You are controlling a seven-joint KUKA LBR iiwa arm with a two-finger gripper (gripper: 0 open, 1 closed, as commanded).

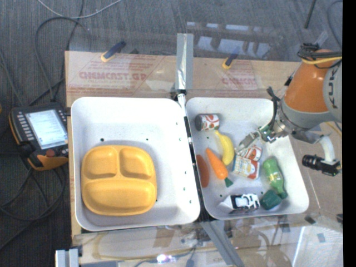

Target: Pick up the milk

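Observation:
The milk [247, 163] is a small white carton with red print. It lies tilted in the middle of the right bin [295, 202], between a banana and a green bottle. My gripper [253, 138] hangs just above the carton's upper end, reaching in from the right under the orange wrist band [308, 88]. Whether it touches the carton is not clear from this angle.
The right bin also holds a can [208, 122], a yellow banana [225, 148], a carrot [217, 164], a red piece [202, 170], a green bottle [273, 174], a dark green block [271, 199] and a black-and-white toy [245, 202]. A yellow divided plate [118, 179] sits in the left bin [128, 113].

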